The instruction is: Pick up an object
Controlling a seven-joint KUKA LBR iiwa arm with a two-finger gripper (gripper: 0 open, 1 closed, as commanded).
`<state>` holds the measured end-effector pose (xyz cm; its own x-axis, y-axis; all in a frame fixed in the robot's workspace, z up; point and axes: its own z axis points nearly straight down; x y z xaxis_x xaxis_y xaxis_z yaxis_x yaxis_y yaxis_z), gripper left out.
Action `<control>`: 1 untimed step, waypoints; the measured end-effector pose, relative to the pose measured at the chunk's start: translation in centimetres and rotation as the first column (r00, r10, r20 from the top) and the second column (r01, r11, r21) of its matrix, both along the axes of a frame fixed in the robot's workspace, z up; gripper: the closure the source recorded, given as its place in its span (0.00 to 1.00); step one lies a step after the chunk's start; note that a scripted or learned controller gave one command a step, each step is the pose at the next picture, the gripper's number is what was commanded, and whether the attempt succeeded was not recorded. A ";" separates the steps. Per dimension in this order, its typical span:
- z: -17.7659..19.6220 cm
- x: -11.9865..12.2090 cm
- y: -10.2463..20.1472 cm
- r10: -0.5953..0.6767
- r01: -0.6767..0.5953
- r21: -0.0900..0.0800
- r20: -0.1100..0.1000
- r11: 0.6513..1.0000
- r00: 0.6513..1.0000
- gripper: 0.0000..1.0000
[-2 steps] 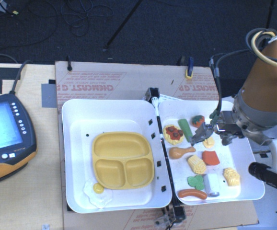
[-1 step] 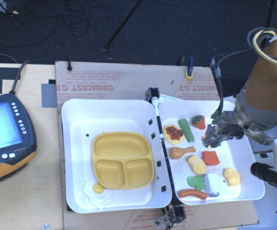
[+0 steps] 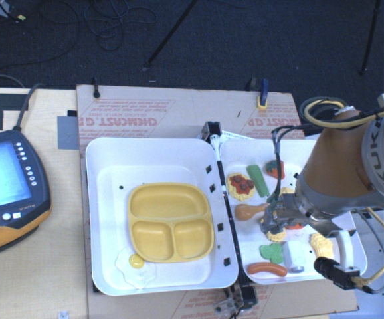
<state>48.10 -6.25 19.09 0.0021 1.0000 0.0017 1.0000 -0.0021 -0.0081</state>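
From my station I see the end effector low in the right bin among toy foods, just beside the wooden spoon and above the green piece and sausage, though I cannot tell how it is set, while the yellow divided tray lies in the left bin.

Robot lab; teach pendant, floor cables.
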 end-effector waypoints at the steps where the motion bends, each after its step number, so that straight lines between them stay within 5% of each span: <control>1: 8.9 -0.5 5.8 0.008 -0.008 0.000 0.012 1.000 1.000 1.00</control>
<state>47.63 -0.47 28.02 -0.0059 1.0000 0.0020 1.0000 0.0059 0.0035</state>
